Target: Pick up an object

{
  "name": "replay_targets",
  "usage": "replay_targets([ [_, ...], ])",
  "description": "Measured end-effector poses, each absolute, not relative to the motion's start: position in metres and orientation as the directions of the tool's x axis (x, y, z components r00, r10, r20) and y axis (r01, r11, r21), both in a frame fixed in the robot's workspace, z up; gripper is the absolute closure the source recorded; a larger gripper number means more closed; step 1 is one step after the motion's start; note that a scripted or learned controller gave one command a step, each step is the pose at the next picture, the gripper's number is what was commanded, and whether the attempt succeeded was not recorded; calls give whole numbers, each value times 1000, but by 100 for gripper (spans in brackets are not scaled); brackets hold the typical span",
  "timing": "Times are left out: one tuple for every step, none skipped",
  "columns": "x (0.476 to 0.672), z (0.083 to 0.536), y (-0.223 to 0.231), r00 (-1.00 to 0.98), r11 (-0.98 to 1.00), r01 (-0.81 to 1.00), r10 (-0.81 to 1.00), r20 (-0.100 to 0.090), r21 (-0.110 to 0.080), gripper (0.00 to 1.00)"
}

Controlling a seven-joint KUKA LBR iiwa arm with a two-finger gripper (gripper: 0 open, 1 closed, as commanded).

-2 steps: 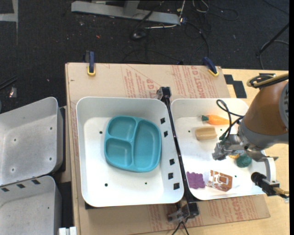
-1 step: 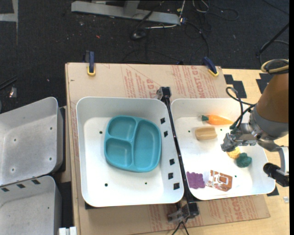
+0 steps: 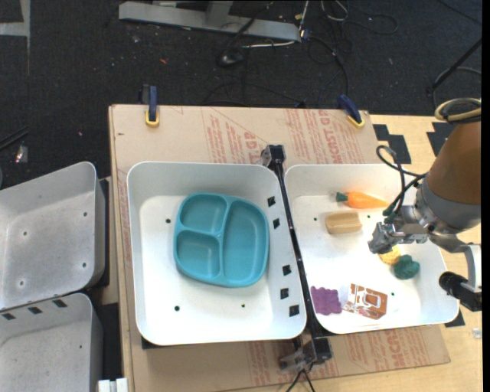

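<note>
Floor (image 3: 69,61): dark and speckled, lying beyond the far edge of the surface, well away from the jaws.
Cables (image 3: 329,38): black, trailing across the floor at the far side.
Metal bar (image 3: 207,19): grey, lying flat on the floor at the top.
Surface (image 3: 214,126): a tan board with red printed lettering, sitting under both bins.
Clamps (image 3: 151,105): two blue-and-yellow ones gripping the board's far edge.
Spare trays (image 3: 46,230): white, perforated, resting off the board on the side farthest from the jaws.
Light: falling evenly, casting soft shadows.
</note>
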State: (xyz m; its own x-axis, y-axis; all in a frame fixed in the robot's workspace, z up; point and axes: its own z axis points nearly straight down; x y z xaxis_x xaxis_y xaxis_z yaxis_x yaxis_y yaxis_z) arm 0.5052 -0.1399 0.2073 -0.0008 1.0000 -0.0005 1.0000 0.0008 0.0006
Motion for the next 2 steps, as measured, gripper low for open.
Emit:
replay_targets([
  [532,207,-85,-8,8,1000,1000,1,2,100],
  [547,222,-33,-7,7,1000,1000,1,2,100],
])
